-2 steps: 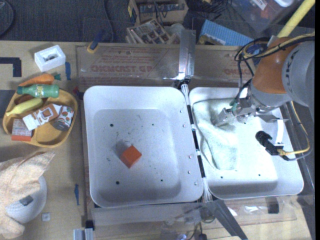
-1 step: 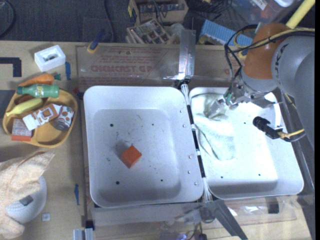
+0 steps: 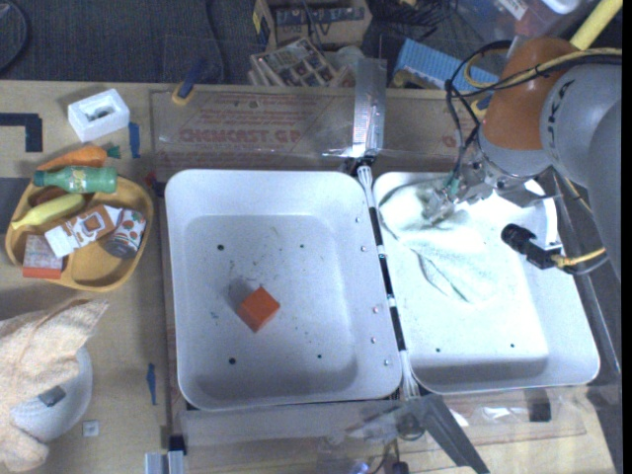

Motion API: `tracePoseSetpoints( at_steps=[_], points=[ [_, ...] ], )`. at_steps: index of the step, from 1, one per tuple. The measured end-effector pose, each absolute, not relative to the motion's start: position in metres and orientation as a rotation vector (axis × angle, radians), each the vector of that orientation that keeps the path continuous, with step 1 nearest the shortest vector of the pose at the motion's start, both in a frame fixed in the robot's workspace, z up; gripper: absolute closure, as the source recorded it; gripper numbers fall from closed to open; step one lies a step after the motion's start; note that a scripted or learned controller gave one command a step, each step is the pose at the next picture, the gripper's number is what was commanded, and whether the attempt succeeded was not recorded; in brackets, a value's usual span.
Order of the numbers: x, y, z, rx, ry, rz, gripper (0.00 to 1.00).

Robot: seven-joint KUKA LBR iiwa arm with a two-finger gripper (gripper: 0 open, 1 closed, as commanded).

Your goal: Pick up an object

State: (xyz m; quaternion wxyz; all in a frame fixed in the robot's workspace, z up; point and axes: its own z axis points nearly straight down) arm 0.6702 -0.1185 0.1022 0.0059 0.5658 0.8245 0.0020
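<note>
An orange cube [image 3: 260,308] lies in the left bin [image 3: 197,205], a little left of its middle. In the right bin [image 3: 563,358] a crumpled white cloth [image 3: 459,255] spreads across the far half. My gripper [image 3: 438,203] is down at the cloth's far left corner, close to the bin's back wall. It is reached in from the right by the grey arm with its orange band [image 3: 518,92]. The gripper's tip blends into the cloth's folds.
A black plug on a yellow cable [image 3: 525,244] hangs over the right bin beside the cloth. A yellow bowl of toy food [image 3: 79,230] and a beige towel [image 3: 44,349] sit left of the bins. A clear plastic sheet [image 3: 267,126] lies behind them.
</note>
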Motion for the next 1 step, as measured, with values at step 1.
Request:
tracePoseSetpoints(
  at_steps=[1],
  points=[
    [0.6681,-0.0687,0.1866,1.706,2.631,0.004,1.0]
  ],
)
